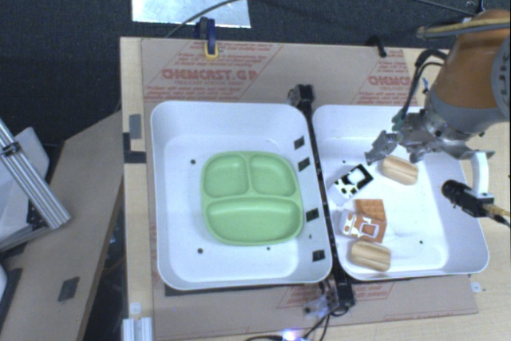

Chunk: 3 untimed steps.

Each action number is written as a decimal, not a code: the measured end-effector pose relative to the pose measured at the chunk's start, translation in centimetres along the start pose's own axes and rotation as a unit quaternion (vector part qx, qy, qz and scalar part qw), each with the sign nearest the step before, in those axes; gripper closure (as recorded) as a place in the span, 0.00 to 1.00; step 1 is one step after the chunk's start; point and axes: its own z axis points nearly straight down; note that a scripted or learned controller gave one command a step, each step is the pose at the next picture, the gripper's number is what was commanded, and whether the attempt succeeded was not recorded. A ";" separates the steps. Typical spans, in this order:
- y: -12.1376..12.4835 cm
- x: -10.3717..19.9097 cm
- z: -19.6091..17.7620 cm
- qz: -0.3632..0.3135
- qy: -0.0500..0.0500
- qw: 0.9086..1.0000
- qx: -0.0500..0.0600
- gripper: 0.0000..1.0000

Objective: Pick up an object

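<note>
Gripper point(393, 144) above right bin point(455, 251), jaws' state unclear, bread roll point(399, 170) at its five o'clock, green tray point(251, 197) in left bin point(172, 172)

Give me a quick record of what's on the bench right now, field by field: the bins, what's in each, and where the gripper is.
left bin: holds a green divided plate
right bin: holds two bread rolls, a waffle piece and a small black-and-white item
roll near gripper: upper part of bin
second roll: front edge
waffle piece: between the rolls
black-and-white item: near the divider
gripper: low over the right bin, beside the upper roll, nothing seen held
</note>
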 end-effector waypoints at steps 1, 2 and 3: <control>0.3 0.0 -0.6 -0.001 -0.001 1.000 -0.006 0.00; 1.1 -0.6 4.3 0.000 -0.001 1.000 -0.005 0.00; 1.6 -0.1 8.1 0.001 0.000 1.000 -0.009 0.00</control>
